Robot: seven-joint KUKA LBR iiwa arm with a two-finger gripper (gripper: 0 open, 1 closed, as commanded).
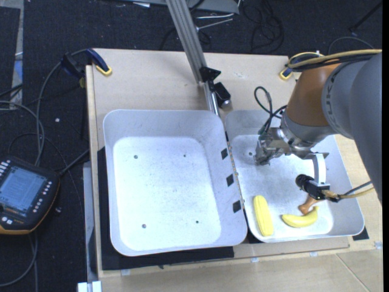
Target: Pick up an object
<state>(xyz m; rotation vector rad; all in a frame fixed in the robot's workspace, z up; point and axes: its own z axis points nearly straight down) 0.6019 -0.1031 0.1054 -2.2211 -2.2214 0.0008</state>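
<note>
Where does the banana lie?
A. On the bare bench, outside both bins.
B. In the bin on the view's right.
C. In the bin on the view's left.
B: the banana lies in the bin on the view's right, near its front wall, beside an oblong yellow thing.

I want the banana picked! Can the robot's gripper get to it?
Probably yes. The gripper hangs over the same bin as the banana, which lies uncovered near the front wall; an orange thing beside it may crowd the grasp.
</note>
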